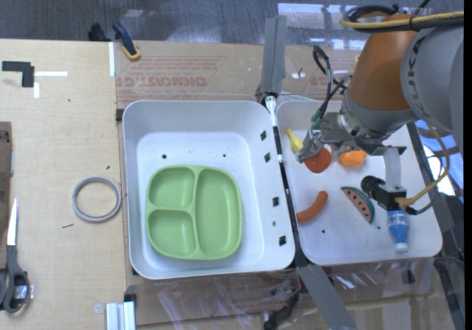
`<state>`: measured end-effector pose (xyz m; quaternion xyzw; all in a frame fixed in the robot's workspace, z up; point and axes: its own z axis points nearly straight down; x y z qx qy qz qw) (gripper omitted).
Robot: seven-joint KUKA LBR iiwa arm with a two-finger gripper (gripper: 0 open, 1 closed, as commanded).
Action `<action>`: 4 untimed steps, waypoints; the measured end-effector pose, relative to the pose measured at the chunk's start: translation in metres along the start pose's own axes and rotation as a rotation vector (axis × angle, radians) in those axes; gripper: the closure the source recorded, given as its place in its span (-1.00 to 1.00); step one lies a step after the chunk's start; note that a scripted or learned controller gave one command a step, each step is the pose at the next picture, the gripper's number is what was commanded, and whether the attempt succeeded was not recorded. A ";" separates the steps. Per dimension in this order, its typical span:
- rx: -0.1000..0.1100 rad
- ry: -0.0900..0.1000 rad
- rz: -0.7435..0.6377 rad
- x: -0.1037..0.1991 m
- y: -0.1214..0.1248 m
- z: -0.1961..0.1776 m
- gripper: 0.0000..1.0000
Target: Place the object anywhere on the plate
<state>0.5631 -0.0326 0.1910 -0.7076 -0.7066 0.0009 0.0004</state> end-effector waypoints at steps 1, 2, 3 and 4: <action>0.002 0.000 -0.001 0.054 -0.063 0.001 1.00; 0.001 -0.001 -0.002 0.134 -0.085 -0.084 1.00; 0.004 -0.003 0.000 0.194 -0.087 -0.003 1.00; 0.004 -0.003 0.002 0.194 -0.087 -0.003 -1.00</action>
